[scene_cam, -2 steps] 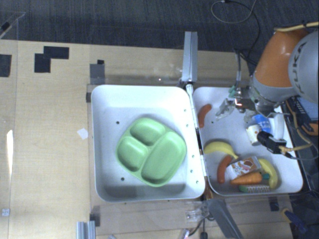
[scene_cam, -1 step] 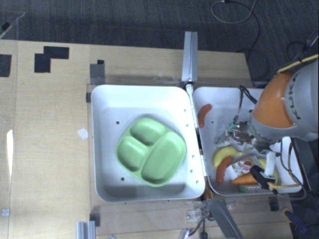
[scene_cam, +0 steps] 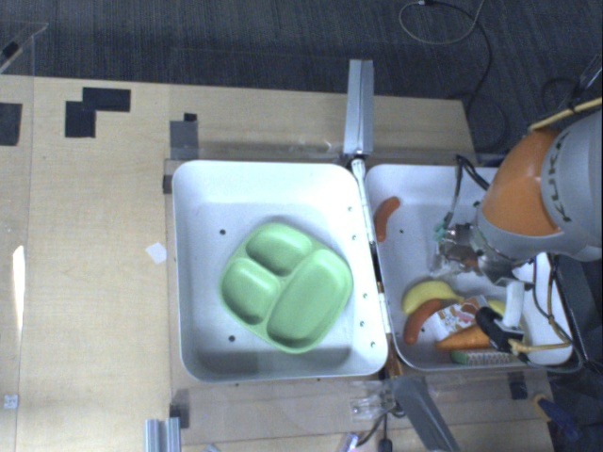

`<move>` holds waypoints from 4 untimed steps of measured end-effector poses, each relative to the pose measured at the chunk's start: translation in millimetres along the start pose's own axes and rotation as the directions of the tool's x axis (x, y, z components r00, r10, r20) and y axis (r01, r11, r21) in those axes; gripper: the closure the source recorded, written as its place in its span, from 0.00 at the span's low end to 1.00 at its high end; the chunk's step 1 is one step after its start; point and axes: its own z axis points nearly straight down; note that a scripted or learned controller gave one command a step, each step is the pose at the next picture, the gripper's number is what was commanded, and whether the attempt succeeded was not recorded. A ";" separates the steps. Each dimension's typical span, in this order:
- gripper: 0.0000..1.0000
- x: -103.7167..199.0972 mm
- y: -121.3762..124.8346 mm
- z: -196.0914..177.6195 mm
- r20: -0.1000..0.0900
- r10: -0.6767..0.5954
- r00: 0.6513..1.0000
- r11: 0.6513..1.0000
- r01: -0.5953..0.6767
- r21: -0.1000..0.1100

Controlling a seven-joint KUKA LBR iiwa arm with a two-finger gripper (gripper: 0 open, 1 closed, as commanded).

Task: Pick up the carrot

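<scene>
The carrot [scene_cam: 468,340] is an orange tapered piece lying flat along the front wall of the right bin [scene_cam: 407,186]. My gripper [scene_cam: 452,246] hangs over the middle of that bin, behind the carrot and apart from it, below the orange wrist band. The wrist body covers the bin's right side. Nothing is visibly held.
A yellow banana [scene_cam: 429,296], a red-orange sausage-like piece [scene_cam: 415,321] and a small printed packet [scene_cam: 454,317] crowd the bin's front beside the carrot. Another red-orange piece [scene_cam: 384,217] lies near the back left. The left bin [scene_cam: 203,252] holds a green divided plate [scene_cam: 287,285].
</scene>
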 end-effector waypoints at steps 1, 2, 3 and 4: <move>1.00 36.3 27.8 -82.9 0.006 0.207 0.978 0.978 -0.207 0.015; 1.00 45.2 35.5 -82.2 0.008 0.320 0.947 0.947 -0.320 0.015; 1.00 27.2 49.5 -95.2 0.011 0.500 0.866 0.866 -0.500 0.013; 1.00 -23.7 74.1 -123.0 0.016 0.806 0.592 0.592 -0.806 0.007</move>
